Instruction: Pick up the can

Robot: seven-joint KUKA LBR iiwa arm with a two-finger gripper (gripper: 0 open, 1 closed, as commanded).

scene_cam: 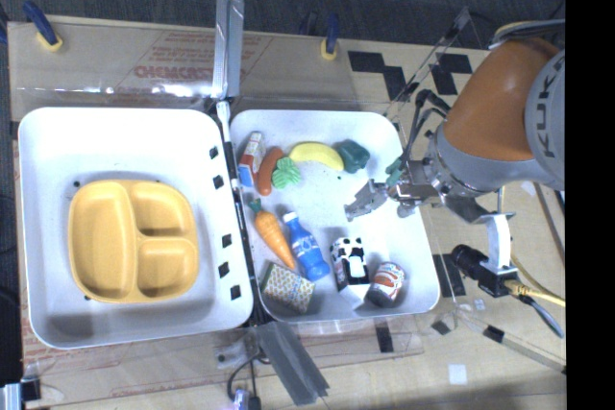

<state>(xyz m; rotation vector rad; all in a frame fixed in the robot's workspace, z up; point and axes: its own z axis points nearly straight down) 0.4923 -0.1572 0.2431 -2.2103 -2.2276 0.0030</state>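
Observation:
The can [387,282], red and white with a dark end, lies on its side in the front right corner of the right bin [415,235]. My gripper [378,205] hangs over the right middle of that bin, well behind the can and apart from it. It looks open, with nothing between its fingers. A black and white toy [350,264] sits just left of the can.
The right bin also holds a banana [317,155], a dark green piece [353,154], a green leafy toy [285,173], a small bottle [250,158], a carrot [275,238], a blue bottle [306,247] and a patterned box [286,288]. A yellow divided tray [135,238] lies in the left bin.

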